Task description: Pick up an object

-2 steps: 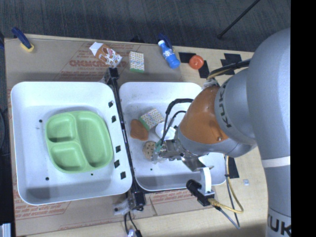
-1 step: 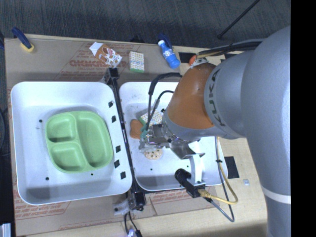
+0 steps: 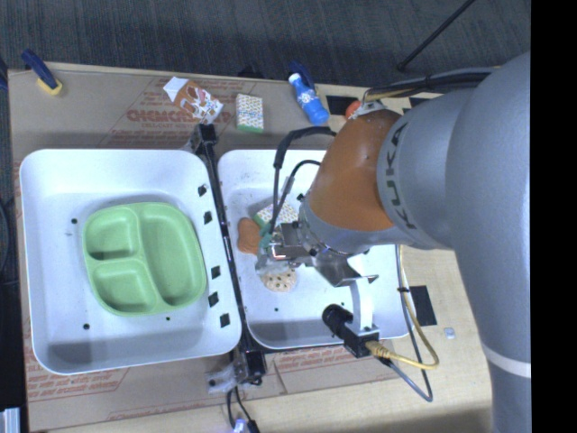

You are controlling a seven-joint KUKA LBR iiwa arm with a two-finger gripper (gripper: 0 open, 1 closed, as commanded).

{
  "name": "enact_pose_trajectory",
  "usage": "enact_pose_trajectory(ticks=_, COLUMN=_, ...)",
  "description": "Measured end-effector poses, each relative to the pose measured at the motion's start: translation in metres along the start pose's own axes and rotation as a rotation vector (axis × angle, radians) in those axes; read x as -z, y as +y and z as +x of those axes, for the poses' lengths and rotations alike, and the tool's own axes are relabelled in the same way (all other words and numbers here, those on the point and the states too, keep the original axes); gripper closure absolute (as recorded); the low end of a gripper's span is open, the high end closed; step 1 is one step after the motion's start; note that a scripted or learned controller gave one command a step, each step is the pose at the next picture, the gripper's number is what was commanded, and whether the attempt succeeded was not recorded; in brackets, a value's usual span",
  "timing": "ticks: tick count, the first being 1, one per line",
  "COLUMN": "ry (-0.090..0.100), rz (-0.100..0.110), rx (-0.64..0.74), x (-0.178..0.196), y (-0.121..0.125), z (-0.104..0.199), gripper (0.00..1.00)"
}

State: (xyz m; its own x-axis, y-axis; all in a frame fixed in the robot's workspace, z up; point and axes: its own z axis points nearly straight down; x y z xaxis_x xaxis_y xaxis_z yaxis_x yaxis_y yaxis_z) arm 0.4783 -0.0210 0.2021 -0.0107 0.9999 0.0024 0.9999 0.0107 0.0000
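My gripper (image 3: 273,253) hangs low in the right bin (image 3: 297,327), near its left side. Just below it lies a round tan cookie (image 3: 279,280). An orange rounded object (image 3: 248,235) sits to the gripper's left, close against it. A pale checkered packet (image 3: 278,213) peeks out above the gripper, partly hidden by the arm. The orange band and grey arm cover most of the right bin's upper and right parts.
The left bin (image 3: 45,242) holds a green divided tray (image 3: 144,257). Black clamps (image 3: 215,233) line the seam between the bins. Behind the bins on the cardboard lie a snack wrapper (image 3: 191,100), a small checkered box (image 3: 250,112) and a blue bottle (image 3: 309,97).
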Motion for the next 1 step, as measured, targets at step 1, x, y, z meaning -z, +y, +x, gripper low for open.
enact_pose_trajectory(ticks=1, ry=-0.003, rz=0.0, rx=-0.007, x=0.0078, y=-0.0031, z=-0.1102, gripper=1.0)
